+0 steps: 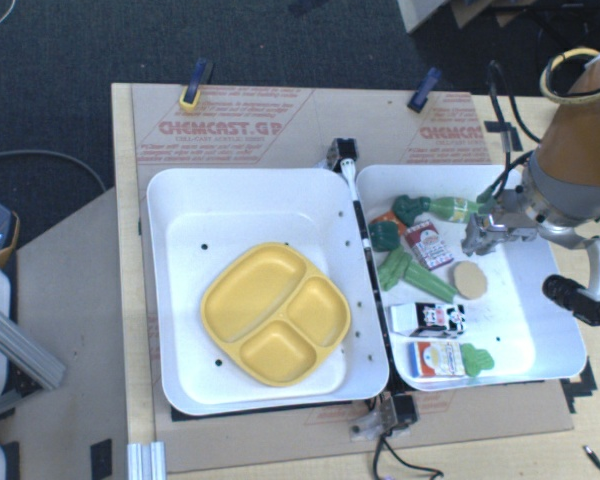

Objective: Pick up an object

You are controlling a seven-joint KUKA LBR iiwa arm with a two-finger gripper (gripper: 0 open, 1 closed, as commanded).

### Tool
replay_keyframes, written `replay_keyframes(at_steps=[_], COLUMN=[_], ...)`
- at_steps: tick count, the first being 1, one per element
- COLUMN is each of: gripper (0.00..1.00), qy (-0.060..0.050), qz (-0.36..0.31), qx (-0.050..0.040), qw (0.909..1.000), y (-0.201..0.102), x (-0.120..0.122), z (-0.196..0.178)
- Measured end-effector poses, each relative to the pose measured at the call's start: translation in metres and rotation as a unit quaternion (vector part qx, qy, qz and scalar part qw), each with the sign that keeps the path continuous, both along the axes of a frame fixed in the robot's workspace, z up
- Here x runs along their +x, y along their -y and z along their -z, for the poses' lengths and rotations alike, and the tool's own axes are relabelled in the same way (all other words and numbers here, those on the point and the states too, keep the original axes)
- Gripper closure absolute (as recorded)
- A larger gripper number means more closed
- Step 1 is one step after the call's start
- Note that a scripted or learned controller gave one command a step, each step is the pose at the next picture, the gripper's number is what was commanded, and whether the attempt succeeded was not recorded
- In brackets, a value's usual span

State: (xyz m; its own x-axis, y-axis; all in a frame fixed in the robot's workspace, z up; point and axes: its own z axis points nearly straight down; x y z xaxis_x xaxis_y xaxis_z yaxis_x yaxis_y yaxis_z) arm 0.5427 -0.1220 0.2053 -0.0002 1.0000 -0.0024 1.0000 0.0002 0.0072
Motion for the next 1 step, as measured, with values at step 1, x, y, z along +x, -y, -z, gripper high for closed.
replay_keyframes(at_steps=[1], gripper=[1.0], qy=[-0.001], qz=[0.0], qx=[0.0002], qw=[1.0], y=[0.0001], x=[0.0012], z=[-0.021])
